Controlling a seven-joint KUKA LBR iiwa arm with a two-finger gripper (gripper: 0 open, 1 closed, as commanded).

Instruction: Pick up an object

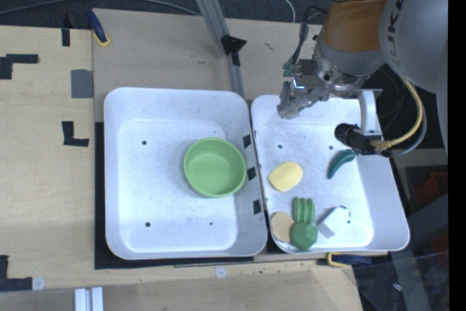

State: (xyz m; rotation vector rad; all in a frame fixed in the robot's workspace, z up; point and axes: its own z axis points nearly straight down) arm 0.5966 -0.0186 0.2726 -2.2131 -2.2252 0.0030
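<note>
My gripper (pixel 290 107) hangs over the far left corner of the right bin (pixel 378 229), with nothing visible between its fingers. Below it in that bin lie a yellow lemon-shaped piece (pixel 285 175), a dark green pepper-like piece (pixel 339 162), a green vegetable toy (pixel 303 222), a tan round piece (pixel 279 222) and a small grey-white block (pixel 333 222). A green bowl (pixel 214 167) sits in the left bin (pixel 131 156).
A grey metal pole (pixel 211 11) slants down to the bins' shared far edge. A black fitting with a yellow cable (pixel 357 136) hangs off the arm over the right bin. Black tape marks lie on the bench at left.
</note>
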